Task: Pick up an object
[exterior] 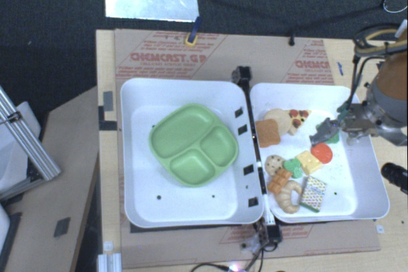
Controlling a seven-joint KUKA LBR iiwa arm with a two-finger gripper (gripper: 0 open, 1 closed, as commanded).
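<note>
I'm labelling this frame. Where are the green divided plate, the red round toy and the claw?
Green divided plastic plate [191, 137], camera view, centre ridge.
Red round toy [322, 153], camera view, its top.
Claw [324, 132], camera view, between fingertips.

We judge this to be a robotics test bench in a laboratory, not a home or shop. The gripper [326, 132] belongs to an industrial arm [389, 95] with exposed cabling. To the gripper's left we note two shallow white bins [137, 200] clipped together on a printed cardboard sheet [169, 55] laid over a plain bench. Beneath and beside the gripper lie toy food pieces [294, 165], with a green compartment plate [193, 144] further left. Well beyond it, at far left, stands aluminium framing [25, 143]; dark carpet [51, 16] surrounds the bench.
</note>
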